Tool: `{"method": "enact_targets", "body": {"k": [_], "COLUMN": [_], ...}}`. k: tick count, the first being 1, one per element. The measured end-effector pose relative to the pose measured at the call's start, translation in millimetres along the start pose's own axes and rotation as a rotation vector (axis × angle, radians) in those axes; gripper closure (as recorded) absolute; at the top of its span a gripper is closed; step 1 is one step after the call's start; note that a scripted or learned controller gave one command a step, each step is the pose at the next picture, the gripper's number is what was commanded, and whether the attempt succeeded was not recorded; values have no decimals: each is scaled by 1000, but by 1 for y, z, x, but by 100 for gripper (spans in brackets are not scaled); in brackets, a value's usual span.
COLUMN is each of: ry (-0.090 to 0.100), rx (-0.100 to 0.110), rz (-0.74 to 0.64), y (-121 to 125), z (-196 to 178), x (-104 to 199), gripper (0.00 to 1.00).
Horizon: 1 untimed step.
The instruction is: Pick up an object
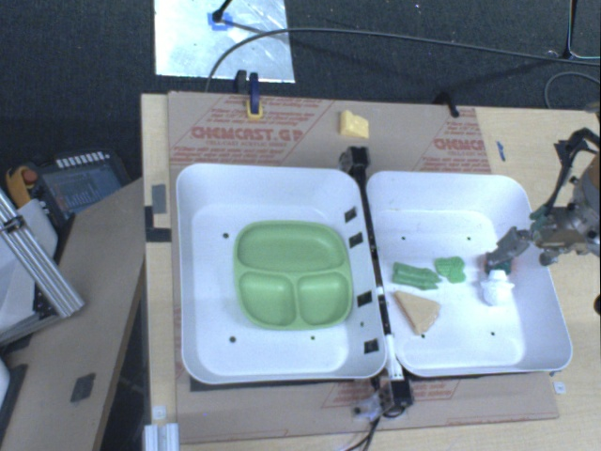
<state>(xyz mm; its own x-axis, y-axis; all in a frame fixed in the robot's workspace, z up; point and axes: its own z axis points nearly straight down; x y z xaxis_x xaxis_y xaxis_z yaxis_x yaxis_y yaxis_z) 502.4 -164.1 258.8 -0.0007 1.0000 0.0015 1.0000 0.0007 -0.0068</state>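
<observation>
Two white bins (441, 191), green tray (289, 272) left, green pieces (415, 274), wedge (418, 310) right

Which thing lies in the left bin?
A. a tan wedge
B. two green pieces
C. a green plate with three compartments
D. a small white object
C: the green plate with its three compartments sits in the left bin, while the tan wedge, the white object and the green pieces all lie in the right bin.
</observation>
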Motion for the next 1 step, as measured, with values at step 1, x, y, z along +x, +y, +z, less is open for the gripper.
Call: {"method": "enact_targets", "body": {"k": [1], "ry": [-2], "rx": [-9], "rz": [-3], "y": [2], "z": [-4], "x": [0], "gripper": [0]}}
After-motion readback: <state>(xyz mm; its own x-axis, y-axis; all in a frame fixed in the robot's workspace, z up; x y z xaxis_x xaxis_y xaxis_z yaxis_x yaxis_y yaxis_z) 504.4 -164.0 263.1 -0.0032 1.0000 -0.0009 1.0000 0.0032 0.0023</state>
